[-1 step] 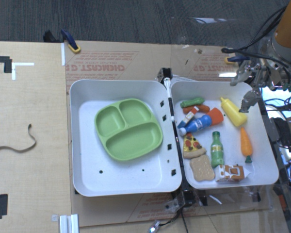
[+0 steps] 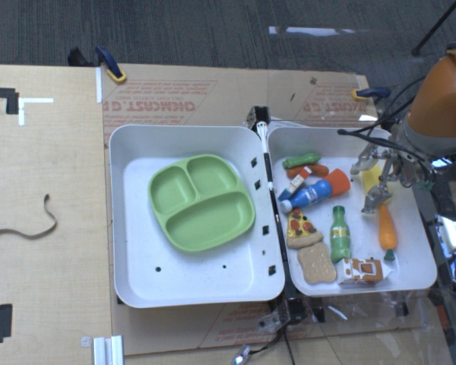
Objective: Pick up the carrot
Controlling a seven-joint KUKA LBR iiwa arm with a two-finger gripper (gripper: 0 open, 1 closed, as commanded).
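Pale wood bench (image 2: 45,280), cardboard (image 2: 182,101) under white bins (image 2: 121,226), dark carpet (image 2: 213,14), fingers (image 2: 378,196) parted above carrot (image 2: 387,229).

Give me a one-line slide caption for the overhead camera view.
Gripper hovers above the carrot in the right bin; a green divided plate sits in the left bin.

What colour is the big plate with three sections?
The divided plate is light green, seen clearly in the camera view, sitting in the left white bin.

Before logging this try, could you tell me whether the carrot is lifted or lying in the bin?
Lying: the carrot rests on the right bin floor, below the gripper.
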